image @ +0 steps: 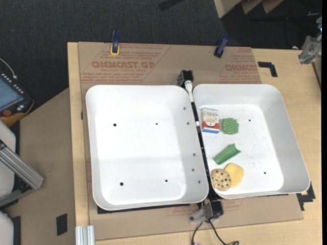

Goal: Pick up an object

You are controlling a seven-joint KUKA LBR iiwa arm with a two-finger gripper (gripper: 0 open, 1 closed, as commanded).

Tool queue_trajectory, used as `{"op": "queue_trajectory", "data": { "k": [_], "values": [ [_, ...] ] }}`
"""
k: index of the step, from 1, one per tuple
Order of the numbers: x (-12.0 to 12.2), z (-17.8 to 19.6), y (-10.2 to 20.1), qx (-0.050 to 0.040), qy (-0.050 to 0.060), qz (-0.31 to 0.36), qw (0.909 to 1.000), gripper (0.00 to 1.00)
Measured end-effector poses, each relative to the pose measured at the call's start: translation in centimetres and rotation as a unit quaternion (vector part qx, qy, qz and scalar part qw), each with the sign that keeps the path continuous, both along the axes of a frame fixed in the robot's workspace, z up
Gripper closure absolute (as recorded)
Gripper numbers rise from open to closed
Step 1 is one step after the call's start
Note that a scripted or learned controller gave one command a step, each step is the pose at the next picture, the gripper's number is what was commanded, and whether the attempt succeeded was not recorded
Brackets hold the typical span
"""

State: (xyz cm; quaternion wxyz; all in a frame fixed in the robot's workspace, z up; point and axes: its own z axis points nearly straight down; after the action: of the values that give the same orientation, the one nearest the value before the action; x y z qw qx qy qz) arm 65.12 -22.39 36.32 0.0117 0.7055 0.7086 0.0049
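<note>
The right bin (286, 137) holds several small objects near its left wall. A white box with red and blue print (210, 120) lies at the upper left, with a round bumpy green piece (230, 126) just to its right. Below them a long green piece (226, 153) lies at a slant. Near the front edge a yellow piece (236, 173) touches a speckled cookie (220, 179).
The left bin (102, 137) sits beside the right one, joined along a black hinge strip (194, 126). Both rest on a cardboard sheet (153, 60) clamped to the bench. A grey metal part (310, 47) pokes in at the far right edge.
</note>
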Motion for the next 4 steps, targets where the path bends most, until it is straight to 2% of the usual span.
{"op": "queue_trajectory", "data": {
  "k": [1,2,3,4],
  "values": [
    [-6.7,-5.2,2.0,0.0059,0.015,-0.003,0.9999,1.00],
    [-14.3,-16.1,1.0,0.0070,0.019,-0.005,0.9998,1.00],
    [-10.7,-10.5,13.9,0.0071,0.008,0.005,0.9999,1.00],
    [-17.5,-11.5,15.8,0.0063,0.015,-0.002,0.9999,1.00]
  ]
}}
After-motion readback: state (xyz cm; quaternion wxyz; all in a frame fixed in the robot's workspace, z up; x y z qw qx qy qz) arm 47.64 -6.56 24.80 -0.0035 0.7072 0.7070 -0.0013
